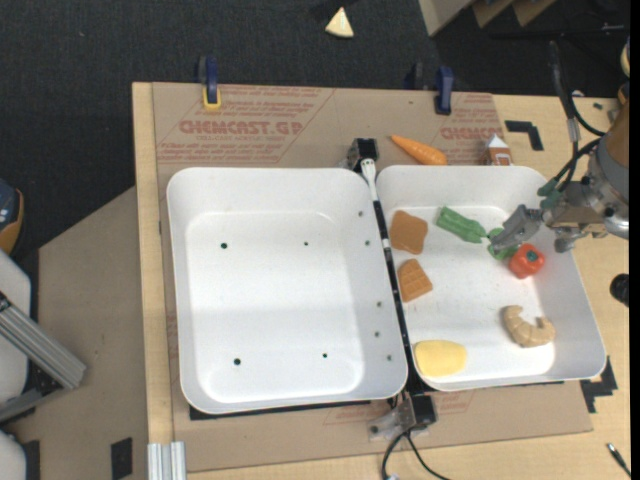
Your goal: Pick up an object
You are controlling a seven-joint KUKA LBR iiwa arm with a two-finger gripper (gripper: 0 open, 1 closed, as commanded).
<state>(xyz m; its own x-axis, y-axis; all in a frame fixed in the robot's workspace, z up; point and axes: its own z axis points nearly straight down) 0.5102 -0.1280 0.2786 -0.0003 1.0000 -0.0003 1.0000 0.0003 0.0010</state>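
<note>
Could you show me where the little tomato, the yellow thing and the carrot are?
Red tomato (527, 260), camera view: on the middle of its red body, right bin.
Yellow piece (440, 357), camera view: on its centre, right bin's near edge.
Carrot (420, 150), camera view: mid-length of its orange body, on the board behind the bins.

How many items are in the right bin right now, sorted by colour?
Right bin:
Orange-brown: 2, upper piece, lower piece
Green: 1, green item
Red: 1, tomato-like item, beside the tool
Yellow: 1, yellow item
Tan: 1, curled item
Total: 6
</note>
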